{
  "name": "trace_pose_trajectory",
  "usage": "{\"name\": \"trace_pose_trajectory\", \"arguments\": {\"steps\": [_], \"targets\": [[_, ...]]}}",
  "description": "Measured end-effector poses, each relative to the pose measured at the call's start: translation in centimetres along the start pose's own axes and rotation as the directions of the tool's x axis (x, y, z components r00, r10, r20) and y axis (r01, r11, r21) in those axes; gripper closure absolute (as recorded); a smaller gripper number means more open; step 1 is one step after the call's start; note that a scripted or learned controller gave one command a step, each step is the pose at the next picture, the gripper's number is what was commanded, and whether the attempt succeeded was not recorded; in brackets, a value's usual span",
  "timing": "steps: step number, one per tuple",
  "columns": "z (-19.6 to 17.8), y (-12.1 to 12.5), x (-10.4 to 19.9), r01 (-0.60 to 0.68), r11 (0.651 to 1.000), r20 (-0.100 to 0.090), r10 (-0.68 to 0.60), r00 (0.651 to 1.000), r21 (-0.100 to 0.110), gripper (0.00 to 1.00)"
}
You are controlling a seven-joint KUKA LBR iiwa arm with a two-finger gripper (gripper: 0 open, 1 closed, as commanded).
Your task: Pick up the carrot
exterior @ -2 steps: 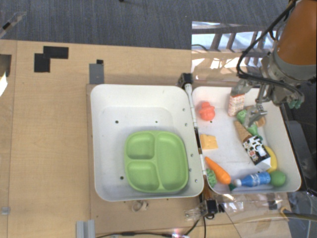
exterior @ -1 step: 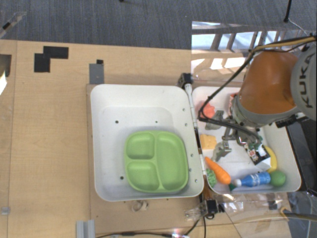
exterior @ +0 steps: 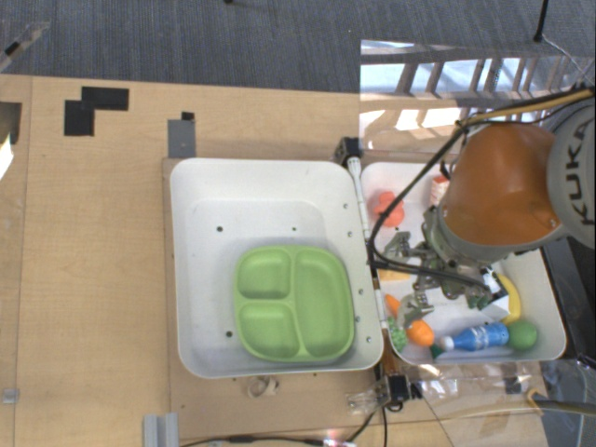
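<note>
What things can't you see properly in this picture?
- Gripper: in the camera view the arm's orange band covers much of it, so whether the jaws are open can't be told.
- Carrot: small, partly tucked under the gripper.
- Right bin: its middle is hidden by the arm.
- Red thing: too blurry to name.
- Bottle: label too small to read.

Grey arm (exterior: 573, 170) with orange band (exterior: 503, 180), black cables

Wooden bench (exterior: 93, 277) bears two white bins (exterior: 200, 250)
</note>
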State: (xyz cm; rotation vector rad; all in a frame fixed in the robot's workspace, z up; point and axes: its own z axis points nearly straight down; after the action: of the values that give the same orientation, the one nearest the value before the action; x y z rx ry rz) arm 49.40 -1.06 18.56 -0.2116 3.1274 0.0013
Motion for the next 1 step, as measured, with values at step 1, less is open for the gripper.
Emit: {"name": "trace_pose_trajectory", "arguments": {"steps": [1], "targets": [[-0.02, -2.64, 0.17, -0.135, 0.991, 0.002, 0.135, 0.991, 0.001, 0.00]]}}
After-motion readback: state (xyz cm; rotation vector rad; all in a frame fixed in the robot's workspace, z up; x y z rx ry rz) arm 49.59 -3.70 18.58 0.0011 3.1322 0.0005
